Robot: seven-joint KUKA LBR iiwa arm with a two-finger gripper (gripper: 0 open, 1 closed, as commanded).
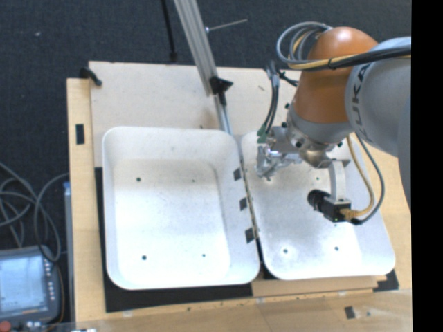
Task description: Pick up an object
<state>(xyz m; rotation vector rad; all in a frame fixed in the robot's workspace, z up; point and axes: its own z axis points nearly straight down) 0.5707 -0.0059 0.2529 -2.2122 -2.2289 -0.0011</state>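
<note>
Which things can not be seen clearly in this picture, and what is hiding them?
- Pincer, camera view: small and partly under the arm's wrist; open or shut, and anything held, cannot be told.
- Right bin, camera view: its far part is covered by the arm, so objects there cannot be judged.
- Dark part by the cable: too small to identify.

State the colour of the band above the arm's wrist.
Orange: the rounded band above the wrist on the grey arm, plain in the camera view.
</note>
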